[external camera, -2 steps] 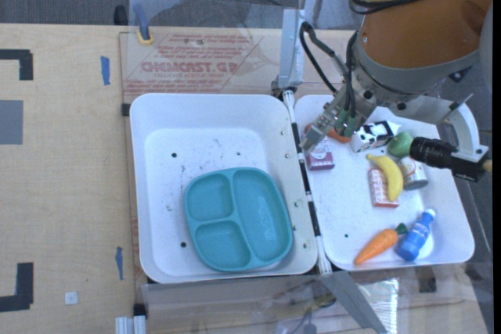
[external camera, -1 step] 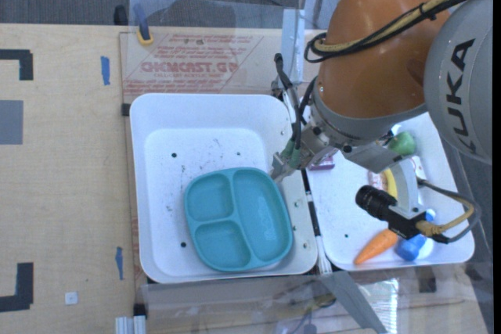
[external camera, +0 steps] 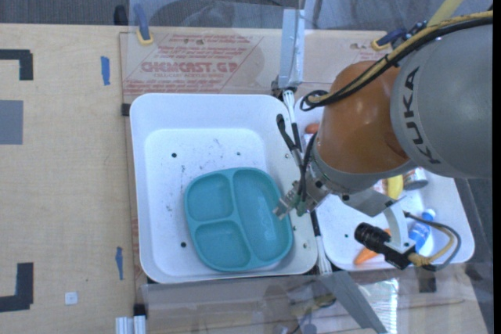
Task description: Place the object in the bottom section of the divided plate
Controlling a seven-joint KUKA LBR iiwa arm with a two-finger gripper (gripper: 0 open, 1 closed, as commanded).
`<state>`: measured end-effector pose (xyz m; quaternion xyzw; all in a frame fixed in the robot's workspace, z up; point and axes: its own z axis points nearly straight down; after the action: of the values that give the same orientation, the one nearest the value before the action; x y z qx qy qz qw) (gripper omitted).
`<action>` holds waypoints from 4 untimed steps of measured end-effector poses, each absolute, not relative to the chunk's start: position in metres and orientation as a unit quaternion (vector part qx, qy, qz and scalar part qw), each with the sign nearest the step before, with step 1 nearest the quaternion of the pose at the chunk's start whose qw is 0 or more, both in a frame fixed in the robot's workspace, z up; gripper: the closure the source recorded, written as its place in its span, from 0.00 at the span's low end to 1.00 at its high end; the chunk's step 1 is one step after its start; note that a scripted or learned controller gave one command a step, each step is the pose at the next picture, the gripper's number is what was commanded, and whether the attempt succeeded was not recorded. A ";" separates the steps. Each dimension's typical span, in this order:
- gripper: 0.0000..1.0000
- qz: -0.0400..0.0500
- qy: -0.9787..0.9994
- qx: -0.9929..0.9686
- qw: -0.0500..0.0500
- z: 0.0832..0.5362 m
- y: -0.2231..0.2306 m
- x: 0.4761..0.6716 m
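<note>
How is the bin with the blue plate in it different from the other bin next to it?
The left bin holds one big thing, the teal divided plate; the right bin holds several small things, among them something orange and something blue. The left bin lies in open sight with its whole rim showing, while the arm covers much of the right bin. Both are shallow and white, set side by side.

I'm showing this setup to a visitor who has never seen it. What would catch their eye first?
The big grey arm with its orange band dominates the right side, reaching over the two white bins. Next comes the teal divided plate lying in the left bin, with the gripper at the plate's right edge. Small colourful objects lie in the right bin, partly hidden under the arm.
</note>
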<state>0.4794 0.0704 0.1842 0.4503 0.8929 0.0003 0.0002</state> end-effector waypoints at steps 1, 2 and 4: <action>1.00 0.001 0.881 0.474 0.001 0.200 0.175 0.479; 1.00 0.000 0.829 0.560 0.001 0.405 0.162 0.480; 1.00 0.001 0.889 0.459 0.001 0.436 0.157 0.486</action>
<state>0.4858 0.1574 0.4355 0.4589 0.8885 0.0006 0.0009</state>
